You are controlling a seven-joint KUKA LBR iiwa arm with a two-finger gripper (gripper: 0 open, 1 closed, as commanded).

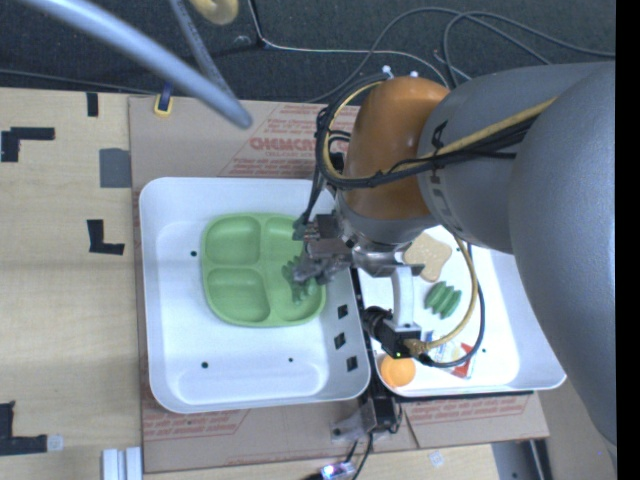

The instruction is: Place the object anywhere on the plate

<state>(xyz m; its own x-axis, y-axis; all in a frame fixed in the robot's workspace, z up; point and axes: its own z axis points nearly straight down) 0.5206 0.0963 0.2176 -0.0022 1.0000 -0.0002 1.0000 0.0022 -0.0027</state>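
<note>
Arm (pixel 470 158), grey with orange band, fills the right side and hangs over the seam between the two bins, so most of the right bin (pixel 535 368) is hidden under it. Left bin (pixel 165 298) holds the green plate (pixel 245 268), a divided one with several compartments, sitting toward the bin's far right part. Gripper (pixel 308 260) sits over the plate's right edge; something dark green shows at its tip, maybe the object, but too blurred to name. Cannot tell whether the jaws are spread or closed, so a hold is not confirmed. Likely the arm is here to drop the object on the plate. Open room: plate's left compartments are bare and clear of the gripper; near part of the left bin is free too. Tight spot is the bin wall just right of the plate. Right bin shows a tan slice (pixel 432 255), green pod piece (pixel 443 298), orange ball (pixel 398 370).
</note>
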